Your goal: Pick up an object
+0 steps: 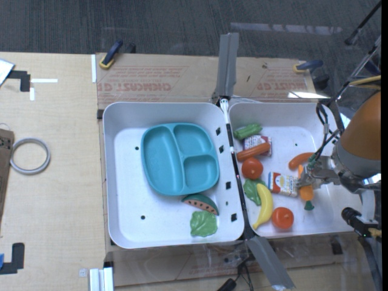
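Bench: pale wood top, two white bins side by side.
Left bin (pixel 115 162): blue divided plate (pixel 180 159) in the middle; watermelon slice (pixel 200 204) and lettuce (pixel 204 224) by the near edge.
Right bin (pixel 291 119): toy food crowded along the left wall; banana (pixel 264 205), tomato (pixel 252 168), small carton (pixel 282 183).
Arm (pixel 364 135): low over the right bin's right edge.
Gripper (pixel 307 177): just beside the carton, over a small carrot (pixel 307 194); claw state, cannot tell.
Progress: judged not yet lifted; everything rests in the bins.

Red print on the cardboard sheet (pixel 151 77) behind the bins, upside down, seemingly "CHEMCAST GP", repeated fainter on the right, carton labels unreadable
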Motion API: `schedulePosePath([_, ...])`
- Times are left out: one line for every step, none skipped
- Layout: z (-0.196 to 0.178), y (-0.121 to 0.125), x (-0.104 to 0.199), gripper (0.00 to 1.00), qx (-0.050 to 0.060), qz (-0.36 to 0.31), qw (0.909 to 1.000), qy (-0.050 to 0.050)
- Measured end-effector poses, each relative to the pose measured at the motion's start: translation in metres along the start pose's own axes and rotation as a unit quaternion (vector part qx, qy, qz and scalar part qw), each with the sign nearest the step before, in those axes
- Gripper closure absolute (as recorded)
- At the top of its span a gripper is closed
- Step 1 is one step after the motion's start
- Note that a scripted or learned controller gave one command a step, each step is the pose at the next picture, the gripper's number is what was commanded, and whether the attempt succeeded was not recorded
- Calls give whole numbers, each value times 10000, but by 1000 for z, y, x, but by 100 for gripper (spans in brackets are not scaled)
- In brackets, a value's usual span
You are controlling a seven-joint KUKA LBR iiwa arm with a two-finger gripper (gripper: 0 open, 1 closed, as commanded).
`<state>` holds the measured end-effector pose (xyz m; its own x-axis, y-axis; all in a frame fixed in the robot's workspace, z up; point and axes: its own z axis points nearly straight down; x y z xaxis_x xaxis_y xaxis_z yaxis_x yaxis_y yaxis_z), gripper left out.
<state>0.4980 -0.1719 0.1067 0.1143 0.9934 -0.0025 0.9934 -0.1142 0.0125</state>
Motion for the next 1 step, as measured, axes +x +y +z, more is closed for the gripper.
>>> schedulePosePath([-154,34,90,100,74,379,9993,-1])
